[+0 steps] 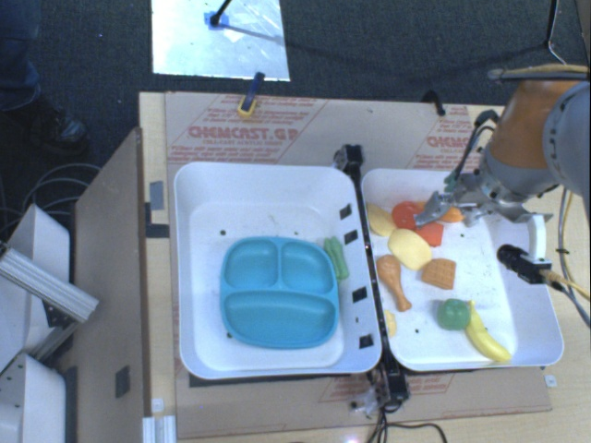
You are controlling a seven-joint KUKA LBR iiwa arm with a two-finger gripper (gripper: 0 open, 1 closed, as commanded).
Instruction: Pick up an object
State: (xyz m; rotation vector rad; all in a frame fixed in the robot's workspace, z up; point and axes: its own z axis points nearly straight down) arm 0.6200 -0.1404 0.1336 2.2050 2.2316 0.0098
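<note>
My gripper hangs low over the back of the right bin, reaching in from the right. It sits between a red tomato on its left and a small orange piece on its right, partly covering both. Close in front lie a pale yellow lump, a red piece, a waffle-like square and a drumstick. Nearer the front edge are a green pepper and a banana. Nothing is visibly lifted.
The left bin holds a blue divided plate and a green bean-like piece. A yellow piece lies by the divider wall. A black fitting with a cable hangs over the right bin's right side.
</note>
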